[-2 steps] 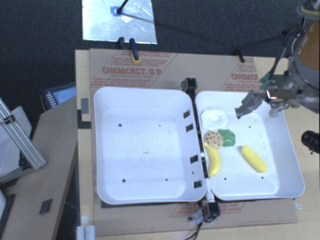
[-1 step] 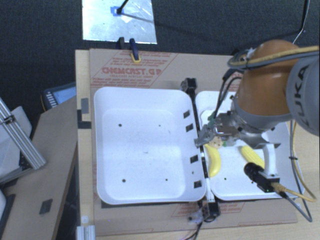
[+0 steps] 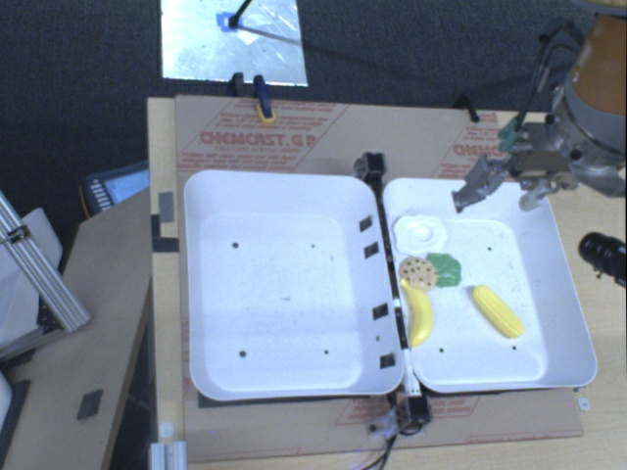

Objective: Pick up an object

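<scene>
Right, from the overhead camera I read this as the approach step: nothing is picked yet. My gripper hangs over the far edge of the right bin, above the floor, its two fingers spread wide with nothing between them.

The right bin holds all the candidates. A fried egg lies near the far left corner. Just in front of it sits a cookie, touching a green leaf on its right. A banana lies along the left wall, its top end just under the cookie. A corn cob rests apart from the rest, towards the middle of the floor, slanted.

I'd judge the corn the easiest target, since it has bare floor all round it. The next move calls for bringing the gripper nearer me and down over the cob, with the fingers turned to close across its narrow width. The egg and cookie look flat and would be hard to pinch.

The left bin beside it has only its bare white floor.
</scene>
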You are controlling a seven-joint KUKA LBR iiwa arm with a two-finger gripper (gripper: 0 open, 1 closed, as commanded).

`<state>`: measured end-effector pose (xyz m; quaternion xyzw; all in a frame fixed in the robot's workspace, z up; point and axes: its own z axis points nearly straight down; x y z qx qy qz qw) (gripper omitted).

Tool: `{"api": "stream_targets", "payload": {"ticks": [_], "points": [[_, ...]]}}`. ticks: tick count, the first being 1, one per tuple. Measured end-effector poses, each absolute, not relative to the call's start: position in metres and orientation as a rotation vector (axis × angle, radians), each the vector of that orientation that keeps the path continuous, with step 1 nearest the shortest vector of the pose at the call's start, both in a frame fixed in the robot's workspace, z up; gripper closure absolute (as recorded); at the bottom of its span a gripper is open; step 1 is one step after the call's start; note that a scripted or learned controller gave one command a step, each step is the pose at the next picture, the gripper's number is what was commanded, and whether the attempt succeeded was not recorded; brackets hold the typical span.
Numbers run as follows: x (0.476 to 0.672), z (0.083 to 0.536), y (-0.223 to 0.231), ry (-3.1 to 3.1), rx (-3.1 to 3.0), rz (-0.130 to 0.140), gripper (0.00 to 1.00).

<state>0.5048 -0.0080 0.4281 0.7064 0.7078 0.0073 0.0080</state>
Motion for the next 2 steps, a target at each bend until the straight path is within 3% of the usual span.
{"api": "stream_targets", "payload": {"ticks": [1,2], "points": [[0.497,0.5389,0.0388,2.225,2.204,0.022,0.0],[0.4974,0.5434,0.0368,2.23,2.207,0.008,1.0]]}}
